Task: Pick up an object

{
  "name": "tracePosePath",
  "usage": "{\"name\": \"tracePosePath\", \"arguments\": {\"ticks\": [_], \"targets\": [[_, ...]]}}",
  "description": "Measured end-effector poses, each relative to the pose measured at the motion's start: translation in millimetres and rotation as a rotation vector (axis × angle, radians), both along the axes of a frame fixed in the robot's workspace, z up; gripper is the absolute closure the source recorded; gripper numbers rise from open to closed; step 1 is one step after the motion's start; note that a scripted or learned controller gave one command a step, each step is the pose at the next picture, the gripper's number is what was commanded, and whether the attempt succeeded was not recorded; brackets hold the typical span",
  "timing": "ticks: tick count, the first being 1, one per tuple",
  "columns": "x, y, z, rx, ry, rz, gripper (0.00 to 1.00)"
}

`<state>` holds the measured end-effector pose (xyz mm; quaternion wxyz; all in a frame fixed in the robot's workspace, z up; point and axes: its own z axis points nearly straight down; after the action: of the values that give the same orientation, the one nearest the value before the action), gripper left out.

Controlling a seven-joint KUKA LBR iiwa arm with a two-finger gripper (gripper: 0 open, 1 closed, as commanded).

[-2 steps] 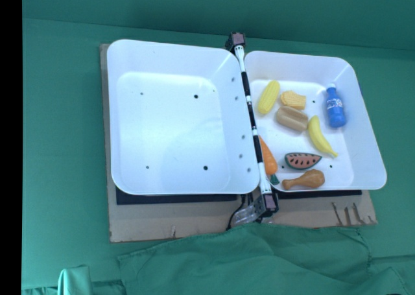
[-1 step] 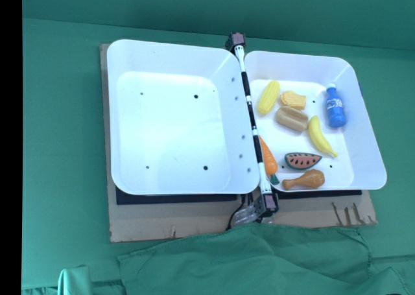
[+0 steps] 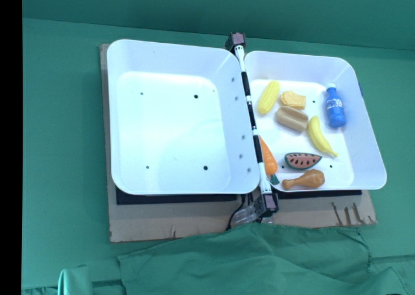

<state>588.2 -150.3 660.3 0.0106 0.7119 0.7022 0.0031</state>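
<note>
Banana, corn, bottle in right bin

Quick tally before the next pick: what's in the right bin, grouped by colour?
Yellow: 3, corn, banana, small yellow piece
Orange/brown: 3, carrot, drumstick, hot dog bun
Blue: 1, bottle
Red/green: 1, watermelon slice
Total: 8

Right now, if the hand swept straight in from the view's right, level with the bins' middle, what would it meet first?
Probably the outer rim of the right bin, then the banana inside it. The blue bottle lies just above that line. Height is unclear from this slant.
</note>
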Motion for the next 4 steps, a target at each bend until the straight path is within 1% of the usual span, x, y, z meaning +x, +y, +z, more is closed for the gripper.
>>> {"name": "tracePosePath", "arguments": {"ticks": [1,2,3,4], "targets": [[81.6,-38.3,-32.1,0.006,0.015,0.008,0.0],[77.2,-36.6,-12.1,0.0,0.003,0.006,1.0],[56.9,-36.8,-27.9,0.008,0.017,0.007,1.0],[45.4,-2.6,-27.0,0.008,0.015,0.012,1.0]]}}
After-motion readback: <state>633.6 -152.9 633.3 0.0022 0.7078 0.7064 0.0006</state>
